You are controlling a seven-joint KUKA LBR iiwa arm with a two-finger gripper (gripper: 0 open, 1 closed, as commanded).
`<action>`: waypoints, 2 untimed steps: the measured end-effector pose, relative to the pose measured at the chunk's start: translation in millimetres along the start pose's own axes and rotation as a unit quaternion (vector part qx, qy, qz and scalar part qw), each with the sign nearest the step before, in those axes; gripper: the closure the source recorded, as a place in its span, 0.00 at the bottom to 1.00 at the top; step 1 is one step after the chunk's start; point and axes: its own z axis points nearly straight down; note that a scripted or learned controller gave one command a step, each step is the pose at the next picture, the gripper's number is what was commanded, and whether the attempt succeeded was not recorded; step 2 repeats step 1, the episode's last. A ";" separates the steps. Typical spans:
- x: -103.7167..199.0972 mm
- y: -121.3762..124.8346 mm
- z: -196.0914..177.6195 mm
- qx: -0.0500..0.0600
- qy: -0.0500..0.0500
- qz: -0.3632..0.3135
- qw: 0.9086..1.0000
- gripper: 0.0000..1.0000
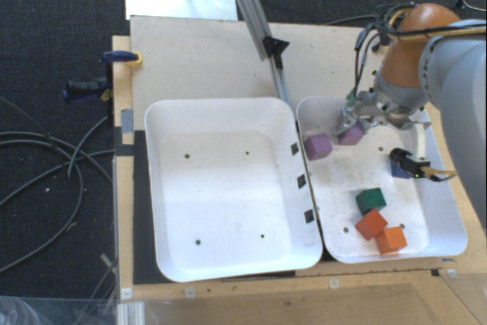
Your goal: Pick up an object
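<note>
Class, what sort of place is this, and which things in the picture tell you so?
Probably a robotics lab: a robot arm reaches into the right of two white bins, where coloured blocks lie, and cables trail on the floor.

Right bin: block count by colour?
purple blocks: 2
orange blocks: 2
green block: 1
blue block, partly hidden: 1
Total: 6

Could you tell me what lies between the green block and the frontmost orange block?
In the camera view, a second orange block lies between the green block and the frontmost orange block.
</note>
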 end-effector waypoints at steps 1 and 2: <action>94.8 9.6 -93.3 -0.003 0.003 -0.002 1.000 1.00; 94.8 9.6 -93.3 -0.003 0.003 -0.002 1.000 1.00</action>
